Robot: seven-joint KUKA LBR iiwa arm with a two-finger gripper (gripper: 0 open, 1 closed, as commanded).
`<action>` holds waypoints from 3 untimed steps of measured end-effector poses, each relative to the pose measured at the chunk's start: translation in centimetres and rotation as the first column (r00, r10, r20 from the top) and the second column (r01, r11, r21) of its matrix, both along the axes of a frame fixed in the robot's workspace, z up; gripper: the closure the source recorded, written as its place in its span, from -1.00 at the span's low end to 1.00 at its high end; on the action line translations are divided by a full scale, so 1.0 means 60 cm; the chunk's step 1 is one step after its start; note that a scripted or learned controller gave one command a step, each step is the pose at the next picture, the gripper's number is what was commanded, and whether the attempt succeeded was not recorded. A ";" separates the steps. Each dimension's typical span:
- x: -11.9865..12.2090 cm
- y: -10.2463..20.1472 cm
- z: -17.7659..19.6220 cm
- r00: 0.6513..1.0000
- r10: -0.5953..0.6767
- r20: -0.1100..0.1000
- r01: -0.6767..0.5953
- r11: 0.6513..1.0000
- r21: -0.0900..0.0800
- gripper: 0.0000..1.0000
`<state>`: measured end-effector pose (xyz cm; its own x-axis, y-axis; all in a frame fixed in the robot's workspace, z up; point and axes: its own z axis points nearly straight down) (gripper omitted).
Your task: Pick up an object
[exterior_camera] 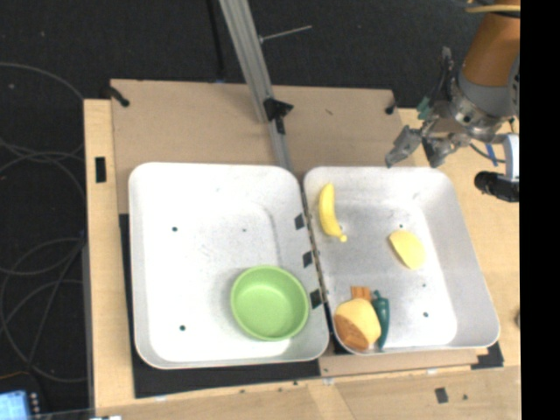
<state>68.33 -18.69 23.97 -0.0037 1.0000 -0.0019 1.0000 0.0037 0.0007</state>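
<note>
Hovering gripper (422,144) above far rim of right bin (437,322), fingers spread, gripping nothing. Lying in that bin untouched: banana (327,210), yellow piece (407,248). Pick not yet begun; descending, closing, lifting all remaining.

A brown bench (201,121) stands on a dark floor (105,24). Black cables (35,234) lie on the left. A grey pole (249,51) leans at the far side.
</note>
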 end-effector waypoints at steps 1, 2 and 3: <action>0.000 -0.001 0.000 1.000 0.000 -0.001 0.000 1.000 -0.002 -1.00; -0.016 0.005 -0.082 1.000 -0.003 -0.004 0.003 1.000 -0.001 -1.00; -0.004 -0.008 -0.175 1.000 -0.003 -0.005 0.003 1.000 -0.001 -1.00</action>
